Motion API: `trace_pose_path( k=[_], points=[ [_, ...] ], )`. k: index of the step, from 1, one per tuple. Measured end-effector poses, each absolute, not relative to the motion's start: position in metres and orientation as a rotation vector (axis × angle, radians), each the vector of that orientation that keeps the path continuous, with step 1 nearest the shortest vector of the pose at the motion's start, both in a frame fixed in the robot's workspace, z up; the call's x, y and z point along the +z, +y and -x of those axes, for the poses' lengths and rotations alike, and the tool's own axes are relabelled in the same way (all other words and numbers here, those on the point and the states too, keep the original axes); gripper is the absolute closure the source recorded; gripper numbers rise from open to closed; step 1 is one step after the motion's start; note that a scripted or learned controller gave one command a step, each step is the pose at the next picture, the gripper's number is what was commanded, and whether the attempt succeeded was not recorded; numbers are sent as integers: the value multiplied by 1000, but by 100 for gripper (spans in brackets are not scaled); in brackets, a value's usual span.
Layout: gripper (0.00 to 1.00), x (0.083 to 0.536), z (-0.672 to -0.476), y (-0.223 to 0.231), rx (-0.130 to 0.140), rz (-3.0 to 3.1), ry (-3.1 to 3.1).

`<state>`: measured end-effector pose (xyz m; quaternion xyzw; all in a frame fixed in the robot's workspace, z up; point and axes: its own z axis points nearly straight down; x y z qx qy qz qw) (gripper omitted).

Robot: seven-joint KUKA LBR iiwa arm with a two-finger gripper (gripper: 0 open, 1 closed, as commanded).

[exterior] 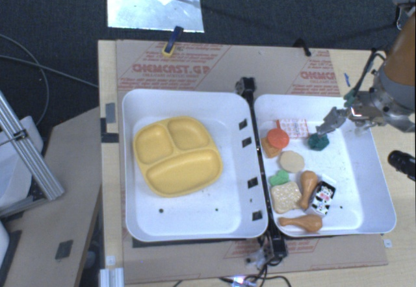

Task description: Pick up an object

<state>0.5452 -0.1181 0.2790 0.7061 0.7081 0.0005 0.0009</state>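
Gripper (327,124) just above teal lump (318,142) in right bin (374,169); jaw state unclear, arm (396,78) cut off at right.

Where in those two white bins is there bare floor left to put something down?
Left bin: bare floor rings the yellow divided plate, widest along the front edge. Right bin: the right half is free, beyond the teal piece near the gripper. The toy food beside the middle divider crowds that side.
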Motion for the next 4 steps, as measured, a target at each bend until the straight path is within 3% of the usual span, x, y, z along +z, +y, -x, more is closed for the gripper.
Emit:
trace_pose_path(
  k=[1,2,3,4],
  points=[
    [0,127,-528,-123,-8,-2227,2227],
    [0,84,-517,-110,7,-2220,2217],
    [100,98,-519,-110,12,-2217,2216],
    [100,238,-554,-46,20,-2199,2227]
  ],
)
